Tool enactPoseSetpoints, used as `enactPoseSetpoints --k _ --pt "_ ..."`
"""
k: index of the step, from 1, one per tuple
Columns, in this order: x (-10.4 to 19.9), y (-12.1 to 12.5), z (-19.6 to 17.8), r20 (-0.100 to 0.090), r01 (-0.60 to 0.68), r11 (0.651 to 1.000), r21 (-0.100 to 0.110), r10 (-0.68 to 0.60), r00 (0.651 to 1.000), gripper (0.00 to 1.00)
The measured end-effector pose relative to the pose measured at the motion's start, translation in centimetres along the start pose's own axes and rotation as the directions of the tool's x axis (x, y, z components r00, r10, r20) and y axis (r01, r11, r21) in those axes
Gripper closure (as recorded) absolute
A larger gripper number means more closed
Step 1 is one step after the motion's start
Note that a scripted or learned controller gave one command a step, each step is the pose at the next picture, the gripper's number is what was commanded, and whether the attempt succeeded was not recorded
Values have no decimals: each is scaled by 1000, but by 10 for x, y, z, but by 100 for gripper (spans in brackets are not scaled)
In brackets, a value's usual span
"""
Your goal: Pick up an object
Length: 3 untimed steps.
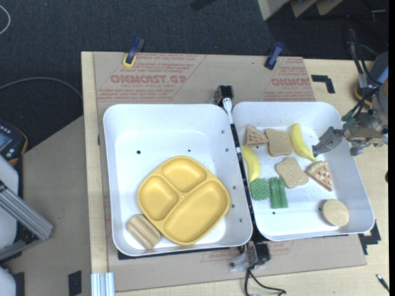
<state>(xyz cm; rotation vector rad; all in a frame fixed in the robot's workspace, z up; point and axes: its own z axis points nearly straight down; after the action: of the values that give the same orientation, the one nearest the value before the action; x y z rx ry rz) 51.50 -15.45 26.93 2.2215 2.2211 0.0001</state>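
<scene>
While end effector (326,142) hovers over right bin (358,193) | finger state unclear | board (185,73) reads "CHEMCAST GP"

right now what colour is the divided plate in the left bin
Yellow; the divided plate shows best in the camera view, lying in the left bin.

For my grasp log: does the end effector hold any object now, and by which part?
Nothing is held: the end effector hangs above the right bin, near a banana.
</scene>
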Motion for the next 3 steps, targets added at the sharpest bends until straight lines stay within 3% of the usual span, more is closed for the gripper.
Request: enactPoseSetpoints --k 1,2,3 --pt "45 -33 -134 1 6 1000 -16 -6 1000 0" --pt "42 -32 -137 2 2 1000 -6 -2 1000 100" --pt "42 -31 -148 3 3 1000 -9 -3 1000 100"
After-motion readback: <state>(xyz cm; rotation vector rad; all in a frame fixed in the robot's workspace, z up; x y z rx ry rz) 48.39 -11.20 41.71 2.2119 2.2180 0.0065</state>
